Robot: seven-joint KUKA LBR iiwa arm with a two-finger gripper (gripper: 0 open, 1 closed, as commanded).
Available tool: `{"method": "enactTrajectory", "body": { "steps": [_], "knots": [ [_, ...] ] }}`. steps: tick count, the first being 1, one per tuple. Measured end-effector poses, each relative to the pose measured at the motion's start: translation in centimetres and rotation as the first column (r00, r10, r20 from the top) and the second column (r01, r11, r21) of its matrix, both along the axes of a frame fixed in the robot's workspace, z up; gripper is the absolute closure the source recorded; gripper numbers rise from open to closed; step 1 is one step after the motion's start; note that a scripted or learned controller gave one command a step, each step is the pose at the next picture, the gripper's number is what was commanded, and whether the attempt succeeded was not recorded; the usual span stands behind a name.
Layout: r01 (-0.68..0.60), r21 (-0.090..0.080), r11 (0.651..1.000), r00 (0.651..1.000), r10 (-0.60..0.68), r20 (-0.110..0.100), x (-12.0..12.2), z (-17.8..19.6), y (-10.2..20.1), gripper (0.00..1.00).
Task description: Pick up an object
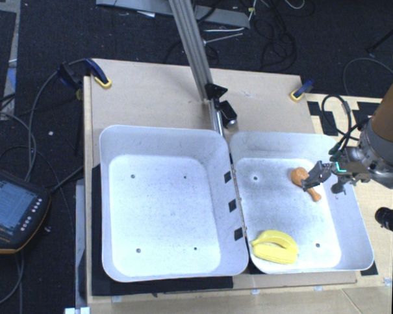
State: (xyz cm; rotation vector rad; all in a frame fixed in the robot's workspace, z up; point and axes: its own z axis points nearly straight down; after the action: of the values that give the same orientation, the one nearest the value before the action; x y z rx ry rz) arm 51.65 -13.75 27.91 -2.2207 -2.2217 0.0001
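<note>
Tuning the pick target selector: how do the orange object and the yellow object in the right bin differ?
Colour: the orange object is orange, the yellow object yellow.
Size: the orange one looks smaller, the yellow one bulkier and curved.
Place: the orange one lies toward the far right of the bin, right at the gripper; the yellow one lies by the near rim, away from the gripper.
Shared: both lie in the right bin.

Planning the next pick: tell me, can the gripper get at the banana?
Probably yes. The banana lies alone near the right bin's front edge, nothing over it; the gripper is beside the orange thing.
</note>
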Motion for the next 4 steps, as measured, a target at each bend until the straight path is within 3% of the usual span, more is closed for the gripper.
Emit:
{"method": "enactTrajectory", "body": {
  "steps": [1, 4],
  "knots": [
    [0.0, 0.0, 1.0, 1.0, 0.0, 0.0, 0.0, 0.0, 0.0, 0.0],
    [0.001, 0.001, 1.0, 1.0, -0.001, -0.004, 0.9, -13.3, 0.2, 0.0]
  ]
}}
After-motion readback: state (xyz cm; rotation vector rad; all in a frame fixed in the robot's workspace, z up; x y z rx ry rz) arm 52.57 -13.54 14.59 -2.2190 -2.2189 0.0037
